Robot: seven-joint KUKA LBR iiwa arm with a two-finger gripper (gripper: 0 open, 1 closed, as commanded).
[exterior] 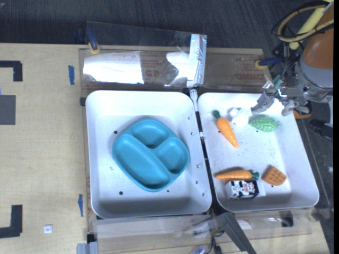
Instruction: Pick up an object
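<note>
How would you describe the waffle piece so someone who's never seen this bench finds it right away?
Look in the right white bin, the one without the blue divided plate. Near its front right corner lies the waffle piece, right of a carrot and a small milk carton. It alone is orange-brown with a grid pattern.

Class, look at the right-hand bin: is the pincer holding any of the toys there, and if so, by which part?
It cannot be told. The pincer is over the far end of the right bin, just above the green toy, but nothing is seen between its tips.
</note>
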